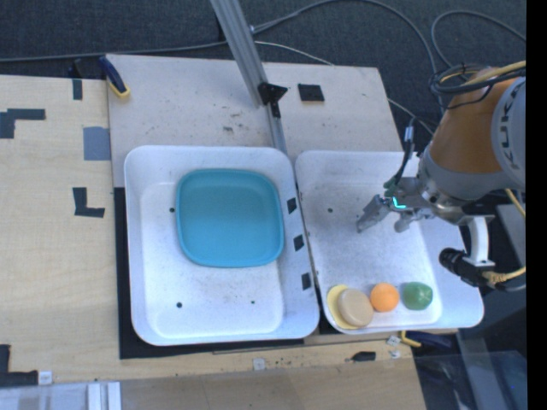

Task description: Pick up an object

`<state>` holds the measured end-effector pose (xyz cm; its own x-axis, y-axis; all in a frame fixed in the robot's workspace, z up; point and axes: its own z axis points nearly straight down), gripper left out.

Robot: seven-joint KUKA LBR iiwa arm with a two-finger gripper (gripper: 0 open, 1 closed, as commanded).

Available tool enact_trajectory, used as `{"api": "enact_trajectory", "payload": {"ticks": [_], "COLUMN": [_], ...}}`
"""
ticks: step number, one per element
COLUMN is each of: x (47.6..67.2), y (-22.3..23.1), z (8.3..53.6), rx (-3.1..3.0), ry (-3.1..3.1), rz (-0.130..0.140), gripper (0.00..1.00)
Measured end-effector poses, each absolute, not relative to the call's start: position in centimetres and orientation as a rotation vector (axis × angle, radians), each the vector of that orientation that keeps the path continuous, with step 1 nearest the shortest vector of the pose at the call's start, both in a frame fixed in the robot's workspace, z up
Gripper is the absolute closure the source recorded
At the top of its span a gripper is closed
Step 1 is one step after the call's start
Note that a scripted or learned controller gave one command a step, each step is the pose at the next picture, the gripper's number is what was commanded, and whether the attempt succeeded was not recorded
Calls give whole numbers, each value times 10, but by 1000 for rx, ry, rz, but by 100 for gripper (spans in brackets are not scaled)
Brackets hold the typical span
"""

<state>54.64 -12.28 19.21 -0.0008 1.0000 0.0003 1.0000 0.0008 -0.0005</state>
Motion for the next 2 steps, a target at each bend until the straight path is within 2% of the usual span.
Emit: {"api": "enact_trajectory", "payload": {"ticks": [1, 2], "x": [546, 546], "y": [-123, -123], "z": [192, 150], "rx": [-2220, -2219], "ry": [-2222, -2220], "rz": [0, 4], "gripper": [0, 0]}}
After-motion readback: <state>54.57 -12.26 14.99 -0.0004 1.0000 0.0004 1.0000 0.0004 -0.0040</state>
